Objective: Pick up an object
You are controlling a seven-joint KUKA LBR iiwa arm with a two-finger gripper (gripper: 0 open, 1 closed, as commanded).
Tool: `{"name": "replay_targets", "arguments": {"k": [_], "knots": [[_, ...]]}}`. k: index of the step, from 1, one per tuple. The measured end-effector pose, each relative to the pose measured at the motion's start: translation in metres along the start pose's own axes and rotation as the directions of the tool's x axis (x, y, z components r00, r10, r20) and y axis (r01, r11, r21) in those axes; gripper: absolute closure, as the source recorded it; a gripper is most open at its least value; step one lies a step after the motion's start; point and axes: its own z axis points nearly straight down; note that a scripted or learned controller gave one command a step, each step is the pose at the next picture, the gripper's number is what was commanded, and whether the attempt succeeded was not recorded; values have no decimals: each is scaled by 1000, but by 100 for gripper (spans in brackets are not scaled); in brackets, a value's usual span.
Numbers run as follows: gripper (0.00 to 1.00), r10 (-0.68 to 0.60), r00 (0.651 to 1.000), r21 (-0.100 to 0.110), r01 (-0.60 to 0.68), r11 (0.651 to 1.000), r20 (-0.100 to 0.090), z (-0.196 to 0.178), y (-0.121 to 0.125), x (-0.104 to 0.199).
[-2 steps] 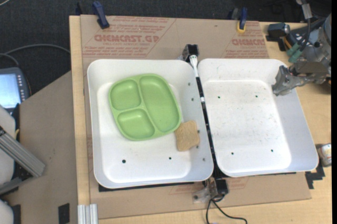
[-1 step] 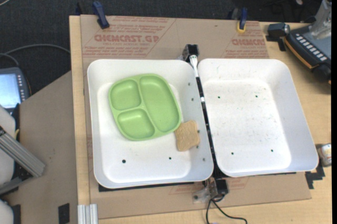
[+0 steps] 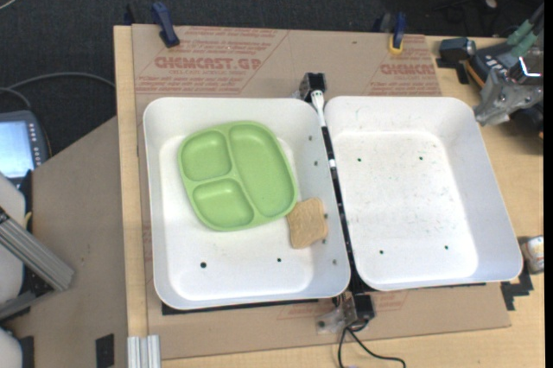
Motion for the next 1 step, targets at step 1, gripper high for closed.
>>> {"name": "replay_targets", "arguments": {"k": [1], "knots": [[100, 7, 1000, -17, -7, 1000, 6, -57, 18, -80]]}}
